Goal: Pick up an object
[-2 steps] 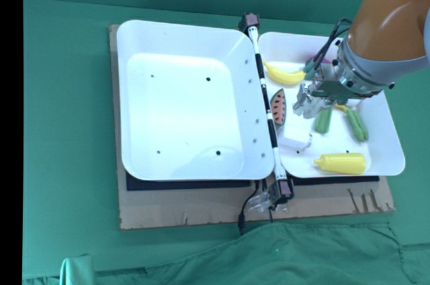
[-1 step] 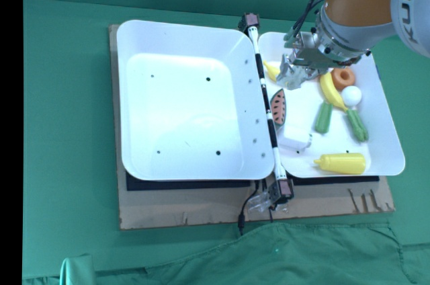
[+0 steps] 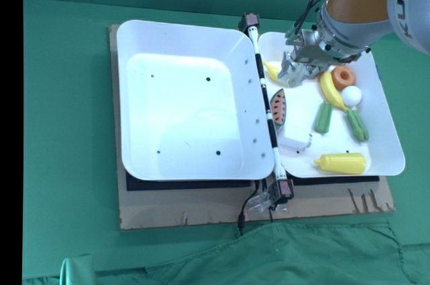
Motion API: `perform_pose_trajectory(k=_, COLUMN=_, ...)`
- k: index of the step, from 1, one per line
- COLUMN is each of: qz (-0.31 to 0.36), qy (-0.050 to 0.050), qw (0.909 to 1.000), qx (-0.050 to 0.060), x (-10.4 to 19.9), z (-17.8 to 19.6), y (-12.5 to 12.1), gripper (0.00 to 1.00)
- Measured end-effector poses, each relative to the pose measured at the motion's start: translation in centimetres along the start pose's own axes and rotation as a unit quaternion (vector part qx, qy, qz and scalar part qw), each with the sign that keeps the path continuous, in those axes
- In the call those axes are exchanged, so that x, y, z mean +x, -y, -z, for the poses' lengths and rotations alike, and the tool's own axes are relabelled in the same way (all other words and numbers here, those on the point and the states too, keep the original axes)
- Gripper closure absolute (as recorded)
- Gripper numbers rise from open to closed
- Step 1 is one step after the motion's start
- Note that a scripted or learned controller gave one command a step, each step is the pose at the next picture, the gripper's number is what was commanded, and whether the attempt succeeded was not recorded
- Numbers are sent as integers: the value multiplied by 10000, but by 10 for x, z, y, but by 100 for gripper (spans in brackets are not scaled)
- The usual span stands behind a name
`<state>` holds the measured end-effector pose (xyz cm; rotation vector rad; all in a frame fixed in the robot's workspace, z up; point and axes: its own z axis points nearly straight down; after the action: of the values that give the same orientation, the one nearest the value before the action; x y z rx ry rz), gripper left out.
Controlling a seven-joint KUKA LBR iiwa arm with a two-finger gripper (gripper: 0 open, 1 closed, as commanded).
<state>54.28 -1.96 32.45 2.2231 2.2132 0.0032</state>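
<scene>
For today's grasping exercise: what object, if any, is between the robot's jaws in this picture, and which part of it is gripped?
It cannot be told. The gripper is low over a small yellow piece at the right bin's far left corner, but no hold shows.

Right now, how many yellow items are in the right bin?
3. A banana near the orange ring, a yellow bottle at the near edge, and a small yellow piece beside the tool, which may hide more.

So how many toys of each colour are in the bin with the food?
Yellow: 3, banana, bottle, piece by the hand
Green: 2
White: 2, egg, block
Orange: 1
Red watermelon: 1
Total: 9
</scene>
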Motion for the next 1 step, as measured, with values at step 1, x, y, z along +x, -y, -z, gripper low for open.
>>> perform_pose_trajectory(k=1, qz=-34, qy=14, qw=10000, qx=-27, x=-80, z=37, y=14, gripper=100)
